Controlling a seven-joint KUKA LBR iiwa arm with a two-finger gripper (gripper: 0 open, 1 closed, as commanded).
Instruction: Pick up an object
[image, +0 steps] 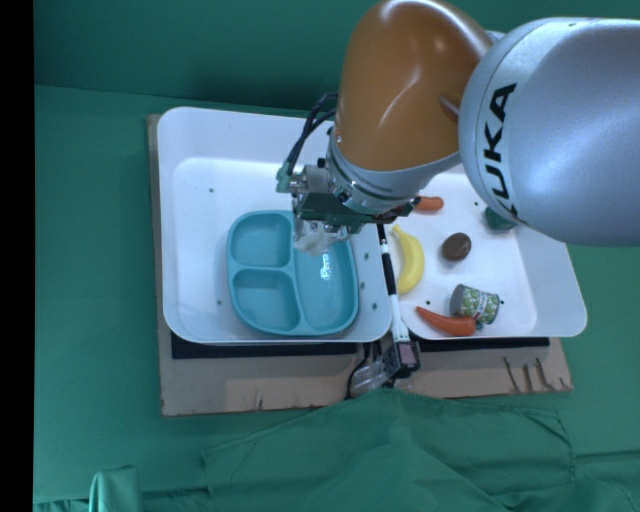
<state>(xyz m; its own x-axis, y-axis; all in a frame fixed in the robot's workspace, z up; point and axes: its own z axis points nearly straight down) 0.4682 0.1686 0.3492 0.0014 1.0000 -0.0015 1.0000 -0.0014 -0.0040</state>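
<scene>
End effector above teal plate, banana, carrot, can nearby

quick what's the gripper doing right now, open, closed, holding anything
Gripper: cannot be told. It sits above the teal divided plate in the left bin, and nothing can be seen held in it.

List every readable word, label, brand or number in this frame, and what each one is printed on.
"KUKA": black capital letters on the grey robot arm, running down its casing at the upper right.
The small green-labelled can lying in the right white bin has printing on its label, too small and blurred to read.
Nothing else legible.
</scene>
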